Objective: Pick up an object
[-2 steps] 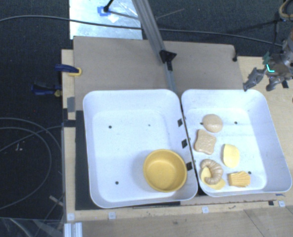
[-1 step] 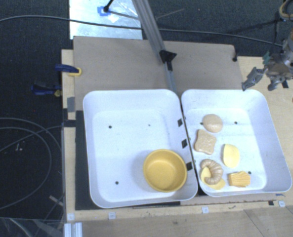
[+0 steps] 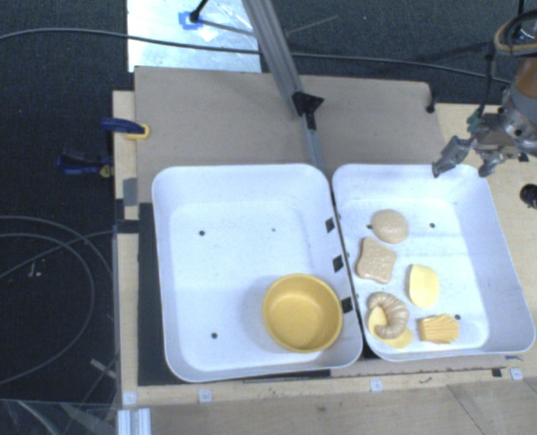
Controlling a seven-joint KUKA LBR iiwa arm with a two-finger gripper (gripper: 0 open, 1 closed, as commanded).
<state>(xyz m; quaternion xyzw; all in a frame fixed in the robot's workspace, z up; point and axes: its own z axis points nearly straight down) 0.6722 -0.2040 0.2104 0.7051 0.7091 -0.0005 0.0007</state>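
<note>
The arm hung at two o'clock, its end effector spread open, holding nothing, above the right bin's far rim.

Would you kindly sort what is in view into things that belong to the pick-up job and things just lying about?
Belongs to the job:
tool, open
yellow bowl
round bun
cracker
croissant
yellow slice
ridged yellow piece

Just lying about:
blue clamps
black cables
metal pole

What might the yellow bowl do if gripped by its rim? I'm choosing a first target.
The yellow bowl looks rigid and light, probably plastic. Its smooth rounded rim may slip between fingers. Sitting upright, it would likely slide rather than tip if nudged.
</note>
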